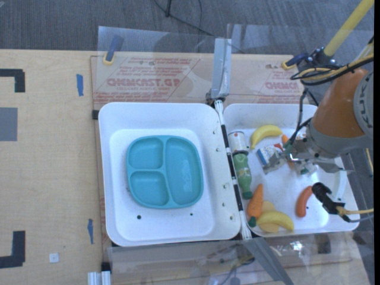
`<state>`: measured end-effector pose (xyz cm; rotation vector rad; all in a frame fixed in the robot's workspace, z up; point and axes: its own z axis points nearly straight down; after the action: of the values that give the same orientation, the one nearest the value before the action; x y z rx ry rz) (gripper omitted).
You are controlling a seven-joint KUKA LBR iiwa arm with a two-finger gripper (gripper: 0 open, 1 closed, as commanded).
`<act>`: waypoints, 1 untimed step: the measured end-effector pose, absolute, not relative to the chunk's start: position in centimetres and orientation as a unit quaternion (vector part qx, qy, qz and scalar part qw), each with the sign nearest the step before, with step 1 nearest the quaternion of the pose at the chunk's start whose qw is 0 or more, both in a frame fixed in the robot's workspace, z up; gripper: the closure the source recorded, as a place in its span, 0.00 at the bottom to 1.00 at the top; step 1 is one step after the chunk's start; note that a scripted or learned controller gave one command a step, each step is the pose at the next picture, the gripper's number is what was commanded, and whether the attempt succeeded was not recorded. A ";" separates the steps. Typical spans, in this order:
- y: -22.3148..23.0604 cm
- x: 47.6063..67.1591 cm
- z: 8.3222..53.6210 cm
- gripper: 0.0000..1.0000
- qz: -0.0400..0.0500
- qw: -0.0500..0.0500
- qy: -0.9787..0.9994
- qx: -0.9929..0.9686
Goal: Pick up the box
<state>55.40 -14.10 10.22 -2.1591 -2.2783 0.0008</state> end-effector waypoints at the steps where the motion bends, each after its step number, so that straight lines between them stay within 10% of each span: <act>1: -15.0 61.1 8.8 0.00 -0.002 -0.002 -0.667 -0.745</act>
<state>61.12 -14.95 8.77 -2.3443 -2.0978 -0.0051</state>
